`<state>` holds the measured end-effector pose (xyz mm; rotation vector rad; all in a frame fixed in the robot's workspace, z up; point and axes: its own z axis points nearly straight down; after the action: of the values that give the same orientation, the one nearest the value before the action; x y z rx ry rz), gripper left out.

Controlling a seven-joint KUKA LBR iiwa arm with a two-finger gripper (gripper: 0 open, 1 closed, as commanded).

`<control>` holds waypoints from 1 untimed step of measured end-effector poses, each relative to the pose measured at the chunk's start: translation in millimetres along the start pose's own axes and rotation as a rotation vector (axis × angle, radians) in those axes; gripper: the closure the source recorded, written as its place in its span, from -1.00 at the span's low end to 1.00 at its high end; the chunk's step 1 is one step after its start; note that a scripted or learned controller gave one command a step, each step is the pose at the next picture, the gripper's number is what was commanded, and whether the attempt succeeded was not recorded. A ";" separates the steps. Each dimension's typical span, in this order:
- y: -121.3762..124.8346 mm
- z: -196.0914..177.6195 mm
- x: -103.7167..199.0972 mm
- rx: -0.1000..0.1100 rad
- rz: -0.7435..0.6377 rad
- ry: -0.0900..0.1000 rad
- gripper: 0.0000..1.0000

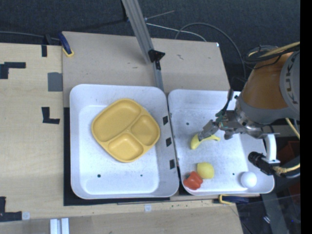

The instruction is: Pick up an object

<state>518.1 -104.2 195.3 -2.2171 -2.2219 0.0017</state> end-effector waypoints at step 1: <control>0.0 0.0 -0.1 0.000 0.000 0.000 -1.00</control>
<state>518.1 -104.3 195.4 -2.2172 -2.2220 0.0014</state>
